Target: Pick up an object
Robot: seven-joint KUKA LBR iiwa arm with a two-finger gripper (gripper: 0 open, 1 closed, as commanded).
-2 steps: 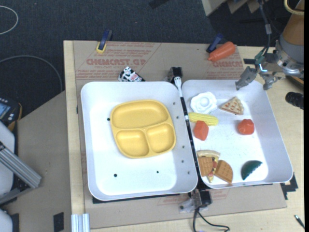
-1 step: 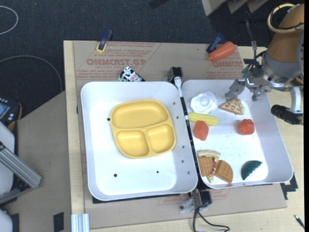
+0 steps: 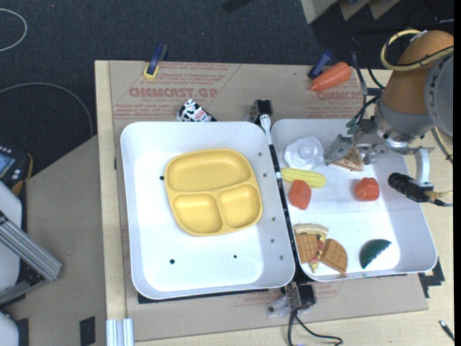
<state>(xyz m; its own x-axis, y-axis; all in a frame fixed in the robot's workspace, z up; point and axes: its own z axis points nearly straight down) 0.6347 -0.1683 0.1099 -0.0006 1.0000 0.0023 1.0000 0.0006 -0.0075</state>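
Nearest the camera, at the front of the right bin [image 3: 410,254], lie a pizza slice [image 3: 311,237] and a waffle [image 3: 333,255], touching each other, with a dark green piece [image 3: 374,250] well to their right. Further back in the same bin sit a red-orange lump [image 3: 300,194] near the dividing wall and a red ball [image 3: 366,189] to its right, apart from each other. A corn cob [image 3: 303,176] lies just behind the lump, and behind the corn rests a clear lid [image 3: 302,152] (pale against the white floor, so its edges are hard to trace).

The left bin [image 3: 144,215] holds a yellow tray [image 3: 213,191] with three compartments, lying flat near the middle.

The gripper [image 3: 351,150] hangs low over the back of the right bin, the arm [image 3: 414,78] reaching in from the right. Its tips are down at a brown sandwich piece [image 3: 351,163], which lies between the lid and the red ball; whether the claw is apart, together or clamped on that piece cannot be told, since the metal hides the contact.

Beyond the bins, on the bench [image 3: 108,157], lie a black-and-white toy [image 3: 194,112], an orange carrot [image 3: 331,77] and a yellow clamp [image 3: 153,63].
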